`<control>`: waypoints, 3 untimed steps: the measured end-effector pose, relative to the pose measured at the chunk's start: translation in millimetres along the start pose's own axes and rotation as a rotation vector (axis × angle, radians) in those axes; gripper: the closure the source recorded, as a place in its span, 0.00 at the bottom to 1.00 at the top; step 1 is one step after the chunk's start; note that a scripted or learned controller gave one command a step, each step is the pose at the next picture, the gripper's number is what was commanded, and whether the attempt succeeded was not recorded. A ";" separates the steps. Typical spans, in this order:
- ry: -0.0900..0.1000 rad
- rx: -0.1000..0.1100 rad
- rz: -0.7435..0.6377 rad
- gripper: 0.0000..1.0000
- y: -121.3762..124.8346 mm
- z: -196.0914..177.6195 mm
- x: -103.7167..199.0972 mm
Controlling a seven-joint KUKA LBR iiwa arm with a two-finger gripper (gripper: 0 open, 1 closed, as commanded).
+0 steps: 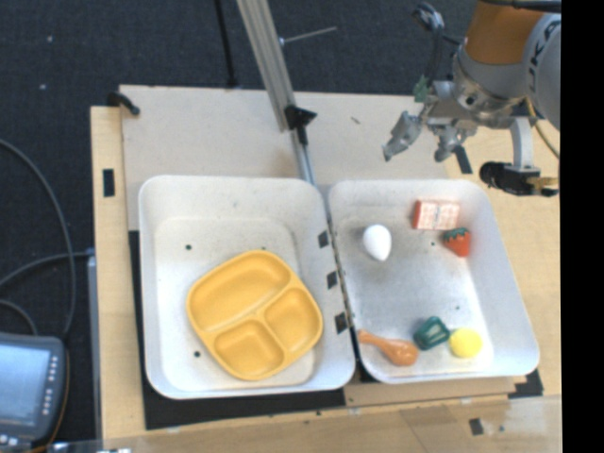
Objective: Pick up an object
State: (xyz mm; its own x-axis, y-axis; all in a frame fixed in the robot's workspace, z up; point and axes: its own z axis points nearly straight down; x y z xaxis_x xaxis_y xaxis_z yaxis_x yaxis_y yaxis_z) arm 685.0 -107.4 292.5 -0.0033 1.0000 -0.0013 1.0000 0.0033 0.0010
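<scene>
My gripper (422, 145) hangs above the bench just behind the right bin (500, 281), near its back rim. Its fingers are spread open and hold nothing. In the right bin, a white egg (377, 243) lies at the back left. A pink box (435, 215) and a red strawberry-like piece (458, 242) sit at the back right. Along the front lie an orange spoon-shaped piece (390, 347), a green piece (430, 332) and a yellow lemon (465, 343). The pink box is the nearest thing to the gripper.
The left bin (165, 253) holds a yellow divided plate (253, 313). A grey metal post (269, 55) slants up from between the bins at the back. A dark floor surrounds the bench.
</scene>
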 end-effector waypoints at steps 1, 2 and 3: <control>-0.001 0.000 0.000 0.00 -0.1 -0.1 -0.5; -0.001 0.006 0.001 0.00 -1.5 62.3 3.1; -0.002 0.005 0.005 0.00 -7.7 116.1 -7.8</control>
State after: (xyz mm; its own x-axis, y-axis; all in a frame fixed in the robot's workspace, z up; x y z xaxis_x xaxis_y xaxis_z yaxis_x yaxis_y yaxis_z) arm 677.4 -115.4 176.4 0.0013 1.0000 -0.0030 1.0000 -0.0014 -0.0044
